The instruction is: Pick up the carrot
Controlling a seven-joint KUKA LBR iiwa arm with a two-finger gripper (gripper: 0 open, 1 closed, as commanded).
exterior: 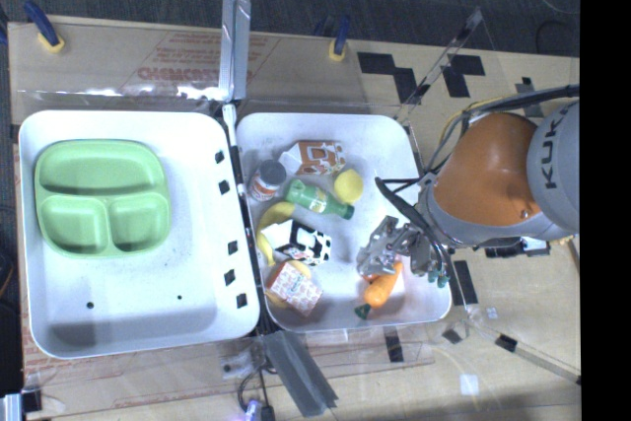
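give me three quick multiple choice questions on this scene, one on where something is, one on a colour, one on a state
1. Where does the carrot lie?
A. on the green tray
B. in the right bin, near its lower right corner
C. on the bench outside both bins

2. What colour is the divided tray in the left bin?
A. green
B. red
C. blue

3. How is the green bottle placed?
A. standing upright
B. lying on its side
C. hanging from the hand

Answers:
1 B, the carrot rests by the right bin's lower right wall, just under the hand.
2 A, the tray is pale green.
3 B, the bottle lies flat among the other items.
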